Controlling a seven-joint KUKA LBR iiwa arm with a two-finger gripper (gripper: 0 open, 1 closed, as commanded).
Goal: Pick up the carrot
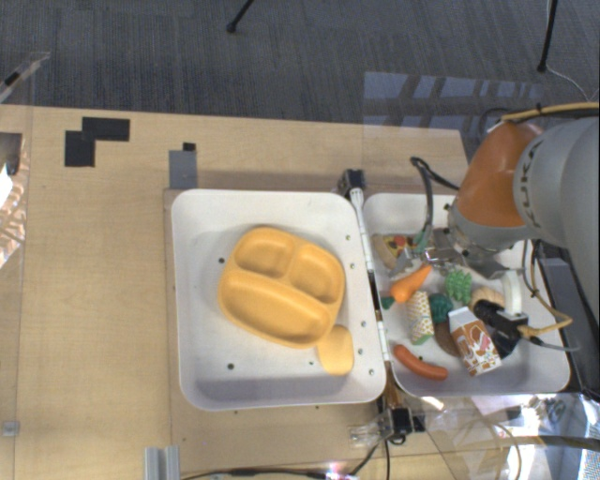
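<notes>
Gripper (439,255), whose state I cannot tell, hangs at right of the frame just above the carrot (411,283), which lies in the right bin (553,375), probably lined up for grasping.

A lab: bench (94,309) with bins (187,281), tripod legs (242,14).

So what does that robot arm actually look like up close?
The arm is a fat, rounded grey tube with a glossy orange band above the wrist. Thin dark cables loop beside it. Its lower end narrows into a small metallic gripper over the right bin.
</notes>
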